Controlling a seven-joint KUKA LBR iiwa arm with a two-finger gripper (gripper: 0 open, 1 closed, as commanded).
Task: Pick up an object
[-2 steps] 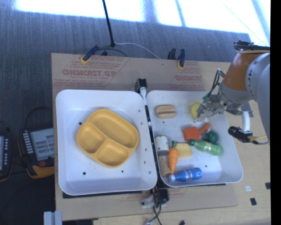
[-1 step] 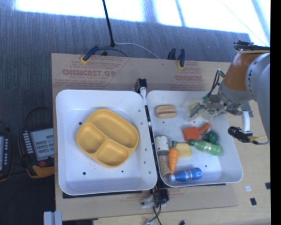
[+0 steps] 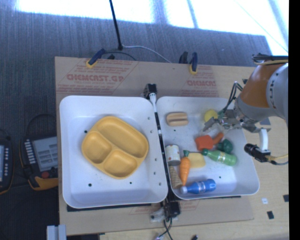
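gripper (image 3: 212, 123) is hovering over the right bin (image 3: 243, 187), fingers apart, holding nothing. green bottle (image 3: 220, 157) is lying flat, long axis left-right, cap pointing left.

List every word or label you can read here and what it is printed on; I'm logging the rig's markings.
"CHEMCAST GP": red print on the brown bench board, behind the left bin.
Same red print, board behind the right bin: too blurred to read.
Can and bottle labels: too small to read.

Dark grey carpet (image 3: 28, 56) — sunlight patches (image 3: 84, 9) along the top.
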